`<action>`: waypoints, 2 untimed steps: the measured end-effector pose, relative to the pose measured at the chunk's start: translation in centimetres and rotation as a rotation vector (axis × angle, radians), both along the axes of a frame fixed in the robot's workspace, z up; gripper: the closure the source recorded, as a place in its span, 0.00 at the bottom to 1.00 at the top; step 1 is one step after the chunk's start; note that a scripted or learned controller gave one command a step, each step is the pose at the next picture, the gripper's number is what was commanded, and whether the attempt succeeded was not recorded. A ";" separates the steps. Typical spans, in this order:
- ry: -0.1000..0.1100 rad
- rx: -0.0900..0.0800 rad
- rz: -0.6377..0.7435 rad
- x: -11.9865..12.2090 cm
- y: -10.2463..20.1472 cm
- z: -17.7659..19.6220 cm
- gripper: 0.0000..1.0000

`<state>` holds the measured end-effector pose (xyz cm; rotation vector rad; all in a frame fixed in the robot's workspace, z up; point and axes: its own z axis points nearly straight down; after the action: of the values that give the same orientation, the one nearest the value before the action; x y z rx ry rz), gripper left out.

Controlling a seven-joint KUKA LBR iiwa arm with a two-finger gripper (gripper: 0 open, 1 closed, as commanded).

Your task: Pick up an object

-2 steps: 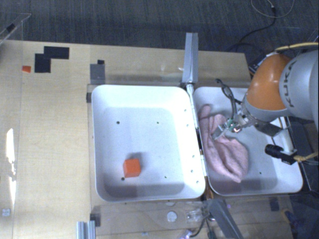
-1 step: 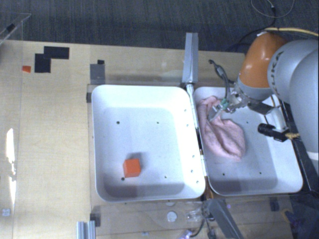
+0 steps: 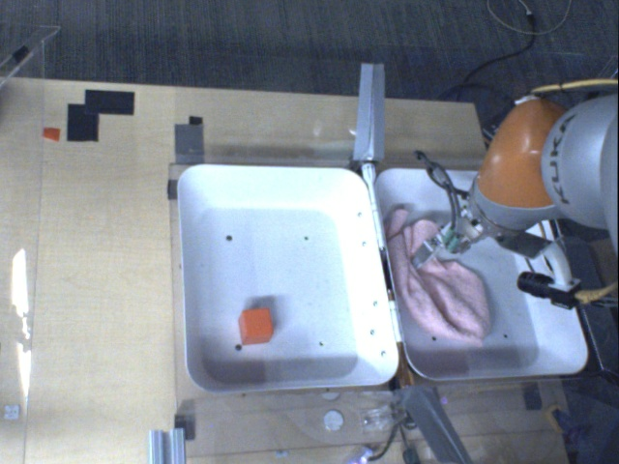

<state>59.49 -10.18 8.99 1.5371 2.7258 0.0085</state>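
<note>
Pink cloth [image 3: 440,290] lies bunched in the right bin [image 3: 556,351], right of frame centre, gripper [image 3: 433,250] right over its upper part, grip state I cannot tell; it looks soft, light, floppy, so best pinched at a raised fold.

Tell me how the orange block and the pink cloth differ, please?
The orange block is small, boxy and firm-edged; the pink cloth is far larger, soft and crumpled. The block is bright orange, the cloth pale pink. The block sits alone in the left bin, while the cloth lies in the right bin with the gripper right at its upper part. Both rest on a white bin floor.
</note>
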 end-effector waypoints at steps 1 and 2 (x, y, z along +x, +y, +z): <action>-0.014 -0.001 0.002 0.5 0.1 1.5 1.00; -0.014 -0.001 0.002 0.5 0.1 1.5 0.00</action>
<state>59.95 -10.08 10.48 1.5283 2.7156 0.0176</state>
